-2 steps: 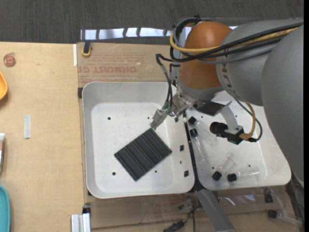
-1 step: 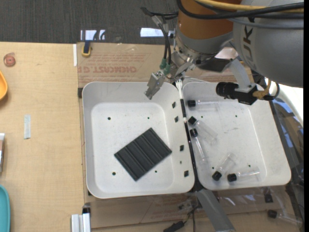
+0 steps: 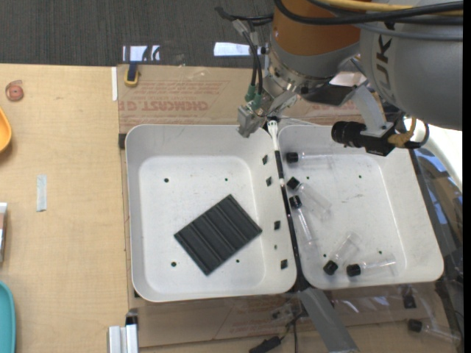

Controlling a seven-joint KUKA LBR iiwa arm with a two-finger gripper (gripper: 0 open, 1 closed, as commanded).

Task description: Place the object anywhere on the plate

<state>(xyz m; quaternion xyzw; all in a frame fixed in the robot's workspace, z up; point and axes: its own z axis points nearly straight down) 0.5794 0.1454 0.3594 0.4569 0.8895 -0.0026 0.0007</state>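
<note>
Below the end effector: two white bins are set side by side on the desk, and the end effector is held above their far rims, close to where they meet.
End effector state: whether it is apart or together cannot be told; nothing is seen clamped in it.
Task's things: clear tubes with black caps are scattered in the right bin, below the end effector and to the view's right; the nearest tube is found just beside the dividing rims.
Plate: a dark ribbed rectangle is laid flat and turned at a slant in the left bin, well below the end effector and slightly to the view's left.
Stage, as judged: no tube is yet picked, so the grasp is still to be made.
Risk: a clear, round tube is likely to be rolled or squeezed out of a closing grip.
Risk: tubes lying against the bin wall may be missed, the wall being struck instead.
Risk: a released tube may be rolled off the ribbed surface.
Count: two bins, one plate, five black caps; the clear tube bodies cannot all be separated.
</note>
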